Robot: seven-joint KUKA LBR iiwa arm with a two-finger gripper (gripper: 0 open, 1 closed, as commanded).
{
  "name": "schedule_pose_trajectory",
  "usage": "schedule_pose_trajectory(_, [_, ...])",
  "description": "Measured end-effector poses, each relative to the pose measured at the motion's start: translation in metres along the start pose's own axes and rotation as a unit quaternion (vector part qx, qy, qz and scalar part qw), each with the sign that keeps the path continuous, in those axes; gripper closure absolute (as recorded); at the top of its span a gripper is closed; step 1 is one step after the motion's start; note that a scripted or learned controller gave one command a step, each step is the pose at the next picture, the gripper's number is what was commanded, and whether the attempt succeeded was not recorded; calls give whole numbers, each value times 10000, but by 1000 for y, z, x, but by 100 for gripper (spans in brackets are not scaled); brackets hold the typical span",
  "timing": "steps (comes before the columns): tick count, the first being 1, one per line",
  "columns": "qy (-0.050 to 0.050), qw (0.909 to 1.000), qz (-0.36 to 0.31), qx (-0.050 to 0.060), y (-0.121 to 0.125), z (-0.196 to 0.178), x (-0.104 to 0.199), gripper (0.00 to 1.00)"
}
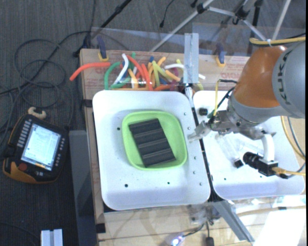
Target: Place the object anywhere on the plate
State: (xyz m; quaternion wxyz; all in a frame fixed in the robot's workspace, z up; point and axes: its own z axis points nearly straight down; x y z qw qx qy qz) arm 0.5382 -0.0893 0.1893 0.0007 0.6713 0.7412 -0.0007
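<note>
Looking down at a slant, the camera view shows a wooden bench (143, 224) standing on dark grey carpet (36, 29), with black cables looping across the floor and a teach pendant (35, 148) lying to the left. Two shallow white bins sit side by side on the bench. The left bin (143, 193) has rounded corners and a smooth matte floor; it holds a light green plate (180, 147), square with rounded corners and a raised rim. The object (152, 142), a dark grey ribbed rectangular block, lies flat on the plate, turned slightly off square. Coloured flexible tubes (138, 73) lie tangled behind the left bin. The grey arm with its orange band (262, 81) hangs over the right bin (256, 186); whether the claw is apart or together cannot be told.
</note>
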Motion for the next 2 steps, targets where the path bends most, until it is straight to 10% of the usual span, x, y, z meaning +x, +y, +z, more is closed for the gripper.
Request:
schedule_pose_trajectory(1, [-1,10000,2,-1,0,0,0,0])
schedule_pose_trajectory(2, [-6,9993,-372,3,48,-2,-55,0])
